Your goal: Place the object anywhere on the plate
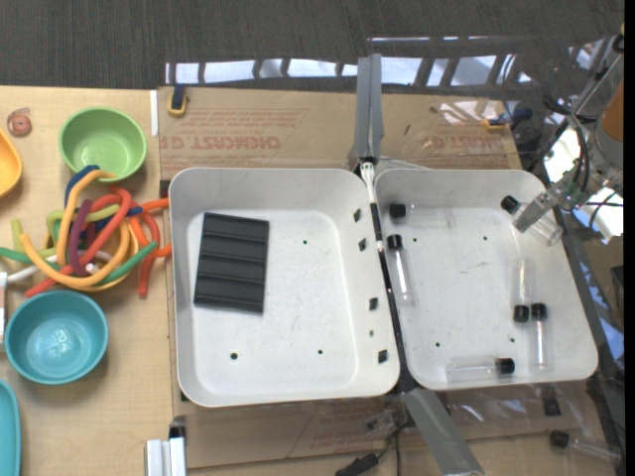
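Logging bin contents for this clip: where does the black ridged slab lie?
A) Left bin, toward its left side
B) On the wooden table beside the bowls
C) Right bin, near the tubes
A: the black ridged slab lies flat inside the left bin, close to its left wall.

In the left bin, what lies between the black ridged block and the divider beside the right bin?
In the camera view, bare white bin floor with small dark holes lies between the black ridged block and the divider.
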